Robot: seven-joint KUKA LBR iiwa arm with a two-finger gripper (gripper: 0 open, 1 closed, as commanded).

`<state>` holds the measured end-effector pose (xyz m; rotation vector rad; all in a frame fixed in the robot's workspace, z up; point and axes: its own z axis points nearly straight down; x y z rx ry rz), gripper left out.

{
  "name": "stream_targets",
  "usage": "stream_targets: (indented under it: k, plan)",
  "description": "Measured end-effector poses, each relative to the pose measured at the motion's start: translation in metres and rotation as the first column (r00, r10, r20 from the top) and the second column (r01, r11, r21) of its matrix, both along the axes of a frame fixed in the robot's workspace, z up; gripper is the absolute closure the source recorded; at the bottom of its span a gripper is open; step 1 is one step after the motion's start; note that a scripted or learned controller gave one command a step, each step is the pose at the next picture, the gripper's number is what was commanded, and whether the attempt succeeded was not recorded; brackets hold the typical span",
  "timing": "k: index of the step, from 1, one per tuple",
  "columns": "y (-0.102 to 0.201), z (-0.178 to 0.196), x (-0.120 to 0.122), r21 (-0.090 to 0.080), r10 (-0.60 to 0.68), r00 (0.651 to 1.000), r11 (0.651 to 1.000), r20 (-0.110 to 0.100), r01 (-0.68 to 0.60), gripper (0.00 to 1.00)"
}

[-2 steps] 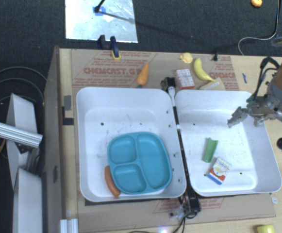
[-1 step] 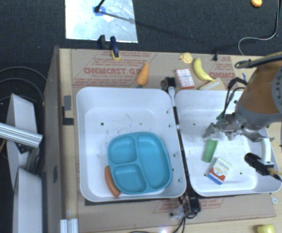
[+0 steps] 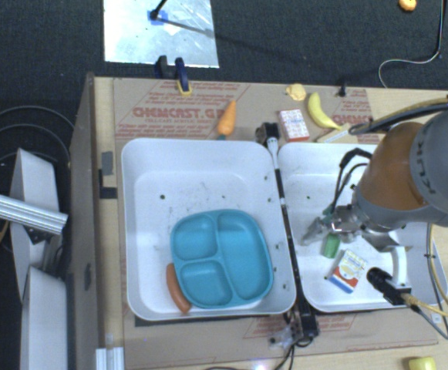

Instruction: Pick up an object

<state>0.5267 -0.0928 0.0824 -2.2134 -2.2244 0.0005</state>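
camera view: we see the green object (image 3: 330,246) in the right bin (image 3: 308,177), just below our gripper (image 3: 321,228); its fingers look spread apart, gripping nothing, tips near the object.

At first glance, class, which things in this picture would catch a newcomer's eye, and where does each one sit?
The bright blue divided plate stands out first, lying in the left bin with an orange sausage-like piece at its lower left edge. Next comes the grey and orange arm reaching over the right bin, its pincer low above a small green object. A banana lies on the cardboard behind the bins.
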Motion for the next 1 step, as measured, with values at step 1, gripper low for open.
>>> stream_targets:
  k: [1]
  plan:
    - [-0.0019,0.0123,0.0026,-0.002,-0.002,1.000,1.000,0.006,0.002,1.00]
